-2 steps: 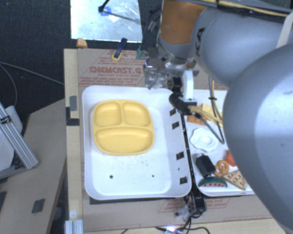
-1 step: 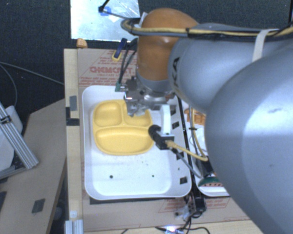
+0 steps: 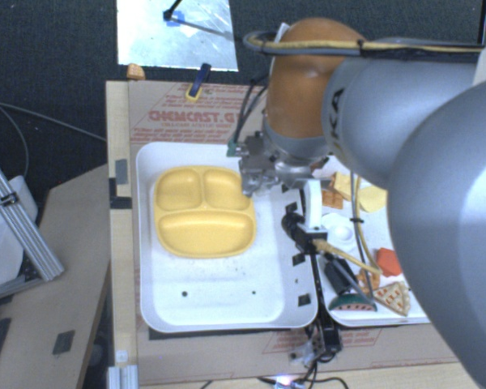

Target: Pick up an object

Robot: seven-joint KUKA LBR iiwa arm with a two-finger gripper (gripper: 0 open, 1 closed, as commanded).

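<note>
A yellow divided plate (image 3: 202,211) lies in the upper part of the left white bin (image 3: 219,306). My gripper (image 3: 255,177) hangs at the plate's upper right corner, just over the bin's right side, under the orange wrist band (image 3: 308,71). The right bin (image 3: 405,318) holds several toy foods: an orange cracker (image 3: 334,191), a yellow piece (image 3: 373,198), a white piece (image 3: 338,232), a red piece (image 3: 387,260), a watermelon slice (image 3: 352,303) and a pizza slice (image 3: 394,297). The arm hides much of the right bin.
Black clips (image 3: 296,221) and cables run along the divider between the bins. Cardboard (image 3: 186,116) lies under the bins, with a blue and yellow item (image 3: 198,82) at its far edge. A metal frame (image 3: 16,217) stands at the left.
</note>
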